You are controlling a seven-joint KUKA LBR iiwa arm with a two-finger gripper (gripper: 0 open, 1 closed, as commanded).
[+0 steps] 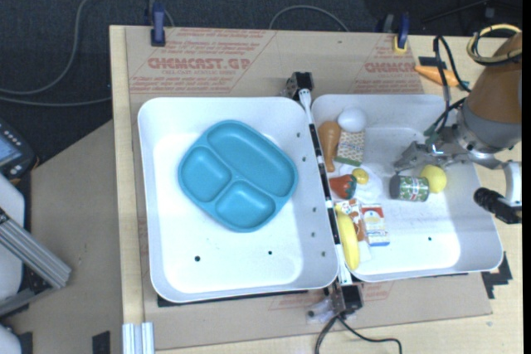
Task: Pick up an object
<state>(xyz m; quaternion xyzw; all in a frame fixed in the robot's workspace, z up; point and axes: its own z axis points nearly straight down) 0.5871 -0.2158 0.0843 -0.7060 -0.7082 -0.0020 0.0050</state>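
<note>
A: Green can (410,188), item one: lies on its side in the right bin (465,257), near mid-floor toward three o'clock, with a lemon (434,178) touching it at its two-o'clock side. The pincer (421,153) sits just off the can's twelve o'clock, at the end of the arm (496,104) entering from three o'clock.

B: Pincer condition?

A: Cannot tell whether it is spread or pressed together; nothing is seen pinched in it.

B: Remaining stock?

A: Along the bin's nine-o'clock wall, top to bottom: a white egg-shaped item (353,119), an orange bottle-shaped item (329,138), a patterned packet (350,148), a red-and-yellow piece (347,181), a small carton (371,224), a banana (348,240). Left bin (166,261): one blue divided tray (236,175).

B: Handling note for the pick?

A: Judgement only: come down centred on the can, straddling its round sides (a lying can may roll if nudged on one side). Keep clear of the lemon, which could get caught along with it. Lift straight up and check the can rises too.
</note>
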